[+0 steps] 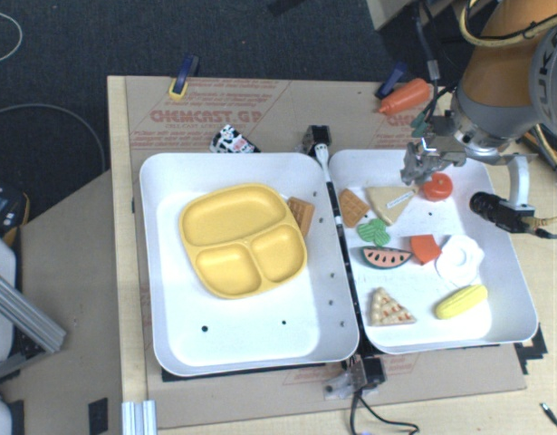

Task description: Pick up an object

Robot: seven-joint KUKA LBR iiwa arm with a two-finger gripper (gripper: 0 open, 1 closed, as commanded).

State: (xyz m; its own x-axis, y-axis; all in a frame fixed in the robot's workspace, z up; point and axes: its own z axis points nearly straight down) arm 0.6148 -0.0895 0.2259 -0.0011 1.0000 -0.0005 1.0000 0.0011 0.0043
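Showing 2 bins [160,270], 1 yellow tray [242,239]

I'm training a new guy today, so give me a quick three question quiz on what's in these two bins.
1. True or false: the yellow tray sits in the left bin.
2. What lies nearest the gripper: A) corn, B) red tomato, C) pizza slice?
3. Fill in: the watermelon slice lies in the ___ bin.

Key: 1 true; 2 B; 3 right.
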